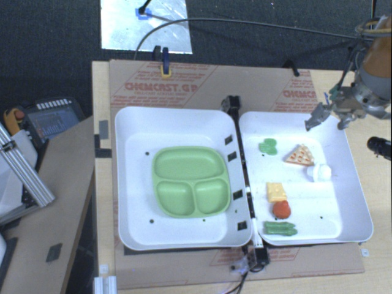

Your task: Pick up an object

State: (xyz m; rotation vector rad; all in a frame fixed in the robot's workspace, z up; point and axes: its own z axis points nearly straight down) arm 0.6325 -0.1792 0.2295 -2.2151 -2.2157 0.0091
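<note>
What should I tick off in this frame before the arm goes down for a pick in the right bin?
1. Hand raised above the far right part of the right bin, nothing between its fingers: ok.
2. Fingers spread apart for a grasp: ok.
3. Targets present in the right bin: pizza slice, small green piece, white object, yellow block, red ball, green pod-shaped toy: ok.
4. Pizza slice nearest the hand and set apart from the white object: ok.
5. Yellow block and red ball separated enough for a single grasp: not ok, they touch.
6. Green divided tray in the left bin, out of the hand's path: ok.
</note>
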